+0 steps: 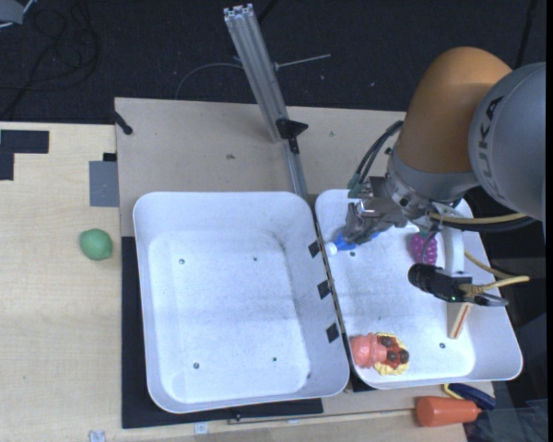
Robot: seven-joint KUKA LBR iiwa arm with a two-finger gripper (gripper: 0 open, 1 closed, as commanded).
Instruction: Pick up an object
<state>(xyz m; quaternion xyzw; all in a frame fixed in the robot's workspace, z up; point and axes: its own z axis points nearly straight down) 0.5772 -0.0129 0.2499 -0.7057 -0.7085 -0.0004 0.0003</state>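
Two white bins sit side by side in the middle of the frame. The left bin (157,247) is bare white inside. The right bin (498,357) holds a few small things.

The big grey and orange arm (470,109) comes in from the upper right. Its gripper (358,231) is down low in the upper left part of the right bin, close to the wall between the two bins. A small blue thing (343,243) lies right at its tip, touching the bin floor. I cannot tell how the gripper is set or whether the blue thing is really caught in it. The spot is too small and too dark to see.

More things lie in the right bin. A purple toy (422,245) is near the middle, partly under the arm. A red and yellow toy (380,352) lies at the lower left of that bin. A thin wooden stick (460,319) lies toward the right side. A green ball (96,244) sits on the bench at the far left, and an orange thing (447,411) lies on the bench below the right bin.

I think the arm is at the grabbing step, going for the blue thing. Next it would need to squeeze tight on it and then lift straight up. The wall is very close, so the blue thing could slip out or get pushed against it.
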